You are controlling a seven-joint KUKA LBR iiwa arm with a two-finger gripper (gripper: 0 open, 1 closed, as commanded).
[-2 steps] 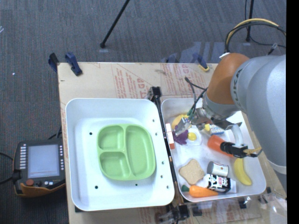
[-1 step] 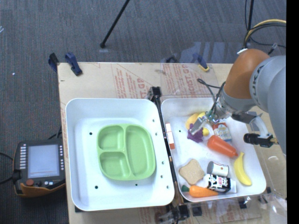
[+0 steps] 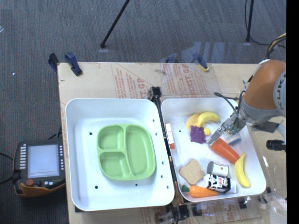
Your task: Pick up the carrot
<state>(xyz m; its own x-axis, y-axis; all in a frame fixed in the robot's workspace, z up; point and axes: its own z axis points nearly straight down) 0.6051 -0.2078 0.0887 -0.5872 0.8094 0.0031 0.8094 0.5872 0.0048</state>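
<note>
The carrot [image 3: 203, 191] lies in the right bin's [image 3: 180, 107] near edge, its long axis almost crosswise, green top pointing left, beside the toast [image 3: 192, 171]. We can't tell the gripper's [image 3: 223, 133] state.

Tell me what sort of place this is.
Probably a robotics lab test bench: a plywood bench bearing two white bins, one with a green tray, a teach pendant beside it, and stand legs on carpet.

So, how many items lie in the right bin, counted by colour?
Yellow: 2, curved yellow banana, yellow banana piece
Orange: 2, orange carrot, orange cone
Purple: 1, grape bunch
Tan: 1, bread slice
Black-white: 1, can
Total: 7
</note>
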